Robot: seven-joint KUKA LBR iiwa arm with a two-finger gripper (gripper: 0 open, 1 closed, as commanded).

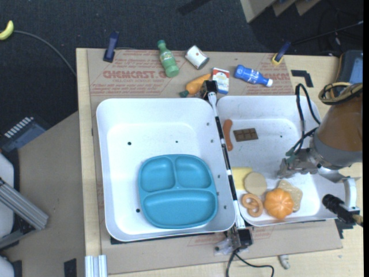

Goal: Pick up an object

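the gripper [293, 167] is seen low in the right bin [259, 109], at its right side, hung from the grey arm [340, 137] that reaches in from the right. whether it is apart or together cannot be told, and nothing can be seen held in it.

the candidates for picking are crowded just left and near of it: a pale wrapped piece [292, 192] almost under the tip, an orange [278, 204] touching that, a pretzel [251, 203] beside the orange, a tan round [255, 183] and a yellow slice [238, 175] farther left. a chocolate bar [246, 134] and a sausage [228, 134] lie well apart at the far side.

a miss is judged likely because the near items touch one another: one could be nudged aside, or two pinched at once. the orange, being round, could roll off or slip out. the bin's right wall is close, so a bump there is also possible.

the left bin [115, 120] carries a blue tray [177, 190].
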